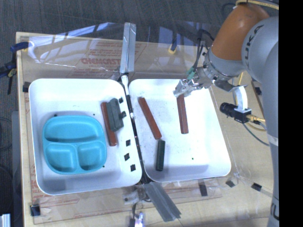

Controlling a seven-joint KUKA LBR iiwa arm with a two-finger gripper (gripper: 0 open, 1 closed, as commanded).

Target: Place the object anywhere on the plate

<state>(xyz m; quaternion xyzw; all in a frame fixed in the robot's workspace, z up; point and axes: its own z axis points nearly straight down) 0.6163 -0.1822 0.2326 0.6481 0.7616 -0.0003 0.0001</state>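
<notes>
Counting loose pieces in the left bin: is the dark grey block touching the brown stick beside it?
Touching. The camera view shows the dark grey block lying partly over the brown stick, no gap between them.

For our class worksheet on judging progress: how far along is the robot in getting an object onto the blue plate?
Done: nothing yet; the blue plate in the left bin carries no object. In hand: the end effector sits at the upper end of a brown stick in the right bin; a grasp isn't confirmed. Left: lifting, carrying across, and placing on the plate.
</notes>
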